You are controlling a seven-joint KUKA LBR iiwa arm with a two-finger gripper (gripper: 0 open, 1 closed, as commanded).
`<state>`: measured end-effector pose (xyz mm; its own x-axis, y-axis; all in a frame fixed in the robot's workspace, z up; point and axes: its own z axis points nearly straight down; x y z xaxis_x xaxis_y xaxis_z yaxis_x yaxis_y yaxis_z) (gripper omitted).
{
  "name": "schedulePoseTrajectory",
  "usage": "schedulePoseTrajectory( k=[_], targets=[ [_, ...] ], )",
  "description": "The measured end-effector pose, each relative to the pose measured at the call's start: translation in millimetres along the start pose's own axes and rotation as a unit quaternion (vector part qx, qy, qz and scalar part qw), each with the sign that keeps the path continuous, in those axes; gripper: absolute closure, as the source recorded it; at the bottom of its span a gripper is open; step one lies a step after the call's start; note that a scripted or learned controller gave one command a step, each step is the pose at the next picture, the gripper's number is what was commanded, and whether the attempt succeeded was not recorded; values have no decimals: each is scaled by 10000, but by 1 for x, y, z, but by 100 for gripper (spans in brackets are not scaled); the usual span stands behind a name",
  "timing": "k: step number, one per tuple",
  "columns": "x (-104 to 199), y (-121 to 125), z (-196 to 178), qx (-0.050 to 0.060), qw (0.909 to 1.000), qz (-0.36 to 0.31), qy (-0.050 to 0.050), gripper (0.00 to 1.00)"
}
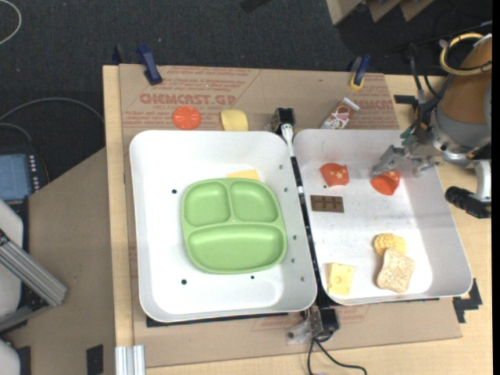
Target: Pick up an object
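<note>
Hovering at the right bin's far edge, the gripper touches a red piece; jaws' state unclear, nothing lifted.

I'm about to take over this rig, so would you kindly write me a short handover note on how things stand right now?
Gripper: low over the far part of the right bin, right at a red-orange piece; a grasp cannot be confirmed from this view.
Right bin also holds: red piece, chocolate bar, cheese wedge, yellow cracker, bread slice.
Left bin: green divided plate, with a yellow piece at its far edge.
Done: nothing visibly lifted.
Left: secure one object and raise it.
</note>
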<state>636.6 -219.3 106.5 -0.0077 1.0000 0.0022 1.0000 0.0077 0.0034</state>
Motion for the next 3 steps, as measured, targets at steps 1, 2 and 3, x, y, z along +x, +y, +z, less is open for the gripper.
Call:
schedulePoseTrajectory(
  k=[1,2,3],
  targets=[
    [1,-27,20,3,10000,16,38,0],
    [28,7,21,-9,10000,16,-21,0],
    [17,-15,22,35,10000,44,-6,0]
  ],
)
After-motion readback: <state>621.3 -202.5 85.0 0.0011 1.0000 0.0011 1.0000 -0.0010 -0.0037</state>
